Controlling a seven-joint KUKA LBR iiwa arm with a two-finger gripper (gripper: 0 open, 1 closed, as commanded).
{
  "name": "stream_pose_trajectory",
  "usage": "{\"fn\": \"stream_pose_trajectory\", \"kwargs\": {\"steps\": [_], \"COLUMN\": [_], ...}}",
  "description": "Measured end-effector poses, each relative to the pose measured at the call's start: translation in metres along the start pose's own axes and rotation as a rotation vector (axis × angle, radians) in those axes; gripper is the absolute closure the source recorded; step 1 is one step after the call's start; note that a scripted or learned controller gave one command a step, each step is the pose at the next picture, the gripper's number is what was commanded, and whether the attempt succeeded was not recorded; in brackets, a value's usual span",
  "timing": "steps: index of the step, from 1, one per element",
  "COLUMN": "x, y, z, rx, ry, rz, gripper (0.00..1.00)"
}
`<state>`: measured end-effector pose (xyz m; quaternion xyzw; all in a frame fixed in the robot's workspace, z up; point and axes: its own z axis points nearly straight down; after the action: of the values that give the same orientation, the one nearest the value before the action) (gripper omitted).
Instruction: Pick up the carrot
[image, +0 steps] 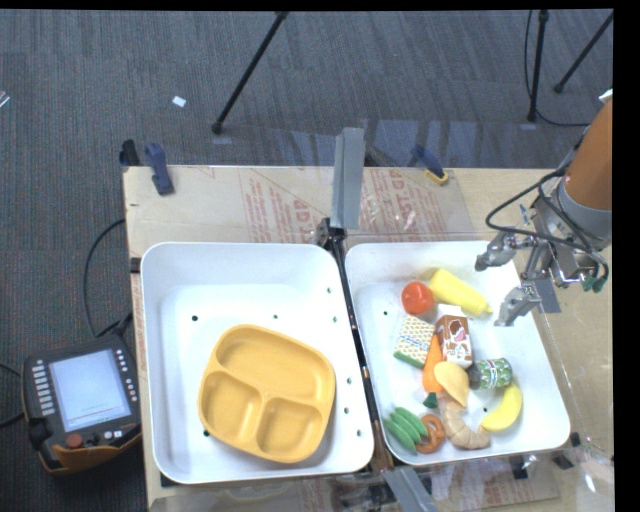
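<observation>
Orange carrot (432, 364), partly under small carton (454, 341), among toy food

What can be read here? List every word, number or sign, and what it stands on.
Cardboard: red print with triangle marks, letters too blurred to read.
Carton, box, can: labels too small to read.
Pendant: screen unreadable.
Nothing is legible enough to quote.

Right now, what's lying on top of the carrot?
A brown-and-white carton and a pale chip-like piece overlap the carrot. Its covered parts can't be seen.
</observation>
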<state>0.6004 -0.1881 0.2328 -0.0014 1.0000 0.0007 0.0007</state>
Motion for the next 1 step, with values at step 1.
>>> {"fn": "stream_pose_trajectory", "kwargs": {"steps": [1], "x": [0.0466], "y": [0.0548], "z": [0.1231], "rx": [-0.006], "ry": [0.012], "rz": [-0.2], "gripper": [0.0]}}
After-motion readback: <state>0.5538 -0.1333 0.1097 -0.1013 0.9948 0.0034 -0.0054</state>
